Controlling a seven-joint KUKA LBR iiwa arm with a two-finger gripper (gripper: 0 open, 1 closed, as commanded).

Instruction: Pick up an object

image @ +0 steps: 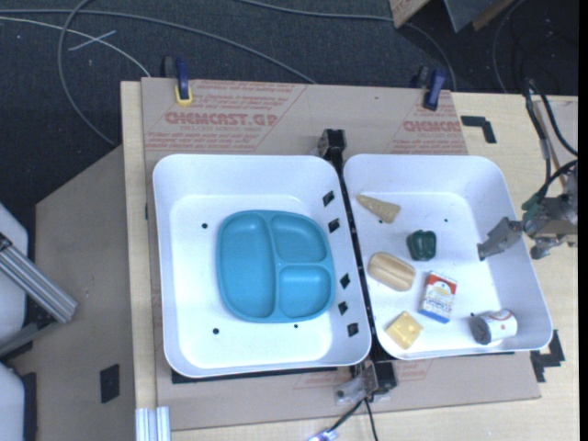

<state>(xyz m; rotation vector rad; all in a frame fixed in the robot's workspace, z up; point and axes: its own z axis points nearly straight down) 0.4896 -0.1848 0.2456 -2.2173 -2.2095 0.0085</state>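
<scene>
Nearest to us in the right bin (pixel 478 177), we see a pale yellow, wedge-like block (pixel 403 330) with a matte, spongy look, lying close to the bin's near wall. To its right, in the near right corner, a small cylindrical can (pixel 493 326) lies on its side, its body white with red marks and its end dull grey metal. Just beyond these sits a little carton (pixel 438 297), boxy and printed in white, red and blue, tilted slightly. Left of the carton we find a tan, rounded oblong (pixel 390 271), smooth like a bread roll. A little farther, a dark green lumpy object (pixel 422 243), glossy and shaped like a small pepper, rests near the middle of the bin. Farthest among the items is a beige triangular wedge (pixel 379 208), flat and dull, pointing left toward the divider.

All six candidates for picking lie on the bin floor, apart from one another.

The gripper (pixel 501 237) reaches in over the right rim of this bin, grey and angular, its tip well right of the green object and touching nothing we can make out. We cannot tell whether it is released or clenched.

In the left bin (pixel 175 246) lies a turquoise plastic plate (pixel 274 265), smooth, rounded-square, moulded into three compartments. Both bins are shallow, glossy white, with rounded corners. They rest on a cardboard sheet (pixel 230 108) printed in red.
</scene>
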